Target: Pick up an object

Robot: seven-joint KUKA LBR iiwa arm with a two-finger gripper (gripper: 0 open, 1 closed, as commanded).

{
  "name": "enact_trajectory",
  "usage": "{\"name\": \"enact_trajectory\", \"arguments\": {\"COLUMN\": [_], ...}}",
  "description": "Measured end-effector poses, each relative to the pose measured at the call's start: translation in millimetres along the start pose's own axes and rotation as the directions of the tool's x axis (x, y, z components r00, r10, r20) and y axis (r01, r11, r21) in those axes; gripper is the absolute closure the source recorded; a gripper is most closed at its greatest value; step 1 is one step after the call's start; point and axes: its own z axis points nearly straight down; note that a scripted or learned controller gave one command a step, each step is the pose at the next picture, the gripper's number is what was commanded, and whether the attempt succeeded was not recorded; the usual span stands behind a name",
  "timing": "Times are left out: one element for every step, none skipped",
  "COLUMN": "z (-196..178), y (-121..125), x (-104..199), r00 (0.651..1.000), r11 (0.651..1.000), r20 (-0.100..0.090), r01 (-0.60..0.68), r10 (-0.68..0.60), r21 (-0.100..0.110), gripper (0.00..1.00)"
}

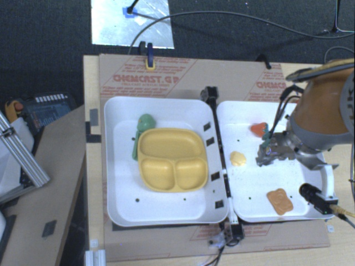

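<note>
In the right bin (249, 206) lie three small objects: a red-orange piece (258, 129) near the back, a pale yellow piece (238, 159) at the left side, and a tan waffle-like piece (279, 201) near the front. My gripper (267, 154) hangs low over the middle of this bin, between the red-orange piece and the tan one, to the right of the yellow piece. Nothing shows between its tips.
The left bin (119, 204) holds a yellow three-compartment tray (169, 159) with a green spoon-like object (143, 126) partly under its back left edge. A black divider (217, 148) runs between the bins. The arm's body (324, 112) covers the right bin's right side.
</note>
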Motion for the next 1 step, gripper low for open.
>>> {"name": "enact_trajectory", "arguments": {"z": [-6.3], "y": [-1.6], "x": [62.1], "r00": [1.000], "r11": [1.000], "r20": [0.001], "r01": [0.001], "r10": [-0.001], "r21": [-0.001], "gripper": [1.00]}}
